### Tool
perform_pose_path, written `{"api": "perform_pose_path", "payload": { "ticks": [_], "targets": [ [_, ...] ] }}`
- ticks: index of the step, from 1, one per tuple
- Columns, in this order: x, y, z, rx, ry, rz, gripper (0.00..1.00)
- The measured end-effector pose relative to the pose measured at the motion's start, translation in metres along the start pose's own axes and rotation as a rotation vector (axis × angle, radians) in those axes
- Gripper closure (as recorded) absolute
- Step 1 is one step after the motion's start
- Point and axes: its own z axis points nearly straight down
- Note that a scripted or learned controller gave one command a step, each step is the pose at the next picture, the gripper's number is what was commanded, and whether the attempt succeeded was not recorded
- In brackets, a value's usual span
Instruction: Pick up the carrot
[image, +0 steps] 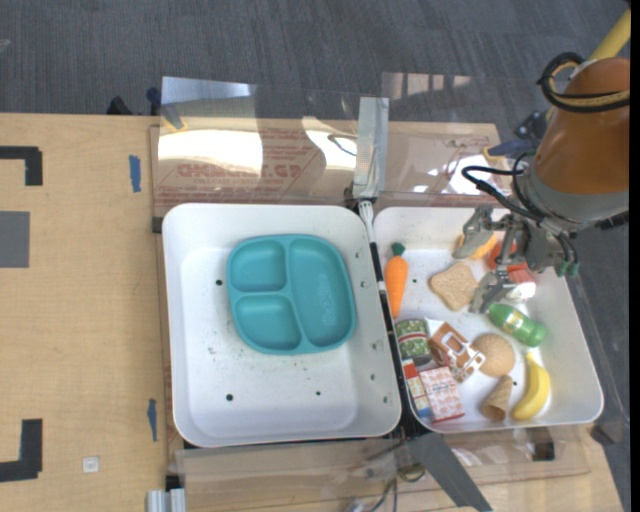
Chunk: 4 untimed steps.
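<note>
While the arm (585, 130) hangs over the back right corner of the right bin (585, 375), the carrot (396, 283) is just lying on the far left side of that same bin, right up against the wall next to the left bin (190, 300), green top pointing toward the back. The gripper (505, 265) is well apart from the carrot, hovering over the clutter on the other side, and honestly I can't tell if the fingers are open or closed because it's all a tangle of dark metal and cables there. Below the gripper there's a slice of bread (455, 287), a green bottle (517, 325), a banana (535, 390), an ice cream cone (493, 402) and a couple of small boxes (425, 370) near the front. The left bin holds a teal divided plate (292, 293), sitting roughly in the middle.
</note>
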Motion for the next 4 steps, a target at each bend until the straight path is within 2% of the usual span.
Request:
{"api": "perform_pose_path", "payload": {
  "ticks": [1,2,3,4],
  "targets": [
    [-0.058,-0.002,0.121,-0.003,0.012,0.007,0.0],
    [-0.031,0.009,0.13,-0.001,-0.007,0.085,0.0],
    [-0.04,0.009,0.13,0.001,-0.008,0.05,0.0],
    [-0.05,0.008,0.131,-0.001,-0.008,0.115,0.0]
  ]
}}
